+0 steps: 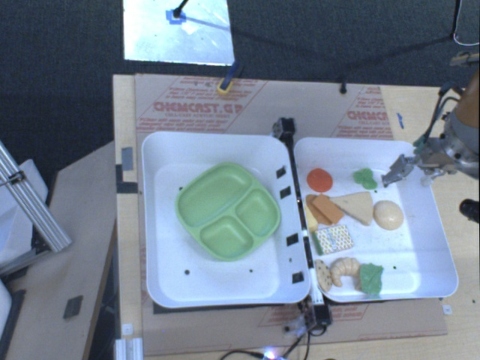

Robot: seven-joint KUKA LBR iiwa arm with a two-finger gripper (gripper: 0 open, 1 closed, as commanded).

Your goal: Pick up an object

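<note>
The table (pixel 420 111) is pale wood, and most of it is covered by a brown cardboard sheet (pixel 199 103) printed in red; "CHEMCAST GP" can be read on it at the upper left, and the same kind of lettering shows again at the upper right. Dark blue-grey carpet (pixel 60 66) surrounds the table, with a shiny square metal plate (pixel 177 21) lying on it above, and an aluminium rail (pixel 26 201) at the left edge.

Two shallow white plastic bins sit side by side on the cardboard, touching along a row of black clips. The left bin (pixel 161 163) holds a light green plate (pixel 227 211) with three compartments, smooth and rounded, lying tilted.

The right bin (pixel 431 238) holds toy food: a round orange-red tomato slice (pixel 320 179), a small green leafy piece (pixel 364 177), an orange wedge (pixel 323 210) touching a pale cheese triangle (pixel 358 207), a smooth cream egg (pixel 388 215), a speckled square cracker (pixel 334 239), a curled beige shrimp (pixel 345 268) and a green lump (pixel 370 277).

The grey gripper (pixel 397 171) reaches in from the right, over the upper right part of the right bin, just right of the green leafy piece and above the egg. Whether its fingers are spread or pressed together cannot be told; nothing is seen between them.
</note>
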